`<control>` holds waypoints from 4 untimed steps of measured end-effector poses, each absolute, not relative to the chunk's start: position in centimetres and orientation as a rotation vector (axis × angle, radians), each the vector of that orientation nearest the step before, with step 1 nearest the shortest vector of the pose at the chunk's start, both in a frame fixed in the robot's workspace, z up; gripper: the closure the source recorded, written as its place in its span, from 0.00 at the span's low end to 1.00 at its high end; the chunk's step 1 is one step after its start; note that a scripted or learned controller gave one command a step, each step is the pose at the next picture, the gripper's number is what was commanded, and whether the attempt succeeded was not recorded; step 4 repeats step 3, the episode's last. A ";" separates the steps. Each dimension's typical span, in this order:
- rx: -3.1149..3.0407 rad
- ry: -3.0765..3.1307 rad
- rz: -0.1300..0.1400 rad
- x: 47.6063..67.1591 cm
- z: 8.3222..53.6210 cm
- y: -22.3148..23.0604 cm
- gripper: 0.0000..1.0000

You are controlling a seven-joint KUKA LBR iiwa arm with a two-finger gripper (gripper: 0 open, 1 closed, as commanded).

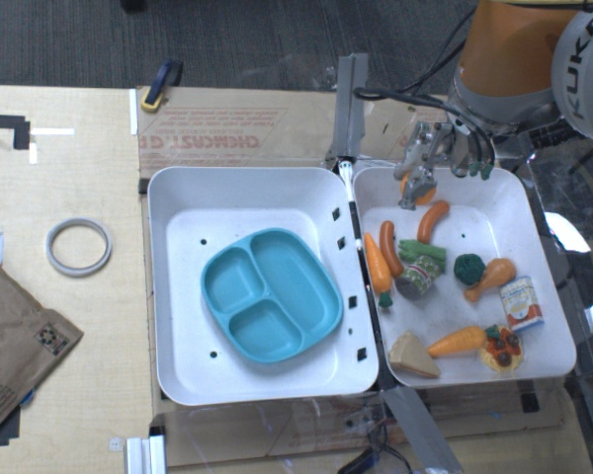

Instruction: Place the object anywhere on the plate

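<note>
So, camera view from above: the blue plate (271,294) sat in the left bin (178,265) with all three compartments bare, so nothing had been placed. The gripper (422,181) hung over the back left corner of the right bin (539,265), with something orange just behind the fingertips; couldn't tell whether that was gripped or just lying there, and couldn't tell if the fingers were apart or together. Toy food was still in the right bin: sausage (432,220) just below the gripper, two carrots (380,260) by the divider, green piece (421,252), broccoli (468,268), small carton (522,302), cheese wedge (411,355), another carrot (459,341). Which one was the target wasn't clear. My read: task at the pick stage, with grasp, carry to the left bin and release onto the plate all left.
</note>
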State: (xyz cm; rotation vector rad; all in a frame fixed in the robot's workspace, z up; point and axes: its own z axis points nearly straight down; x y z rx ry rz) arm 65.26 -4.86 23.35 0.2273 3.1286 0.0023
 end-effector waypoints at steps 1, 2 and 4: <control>0.243 3.131 0.001 59.5 19.2 2.3 1.00; -0.374 3.118 0.001 57.5 16.9 10.7 1.00; -0.374 3.118 0.002 57.5 16.9 10.6 0.00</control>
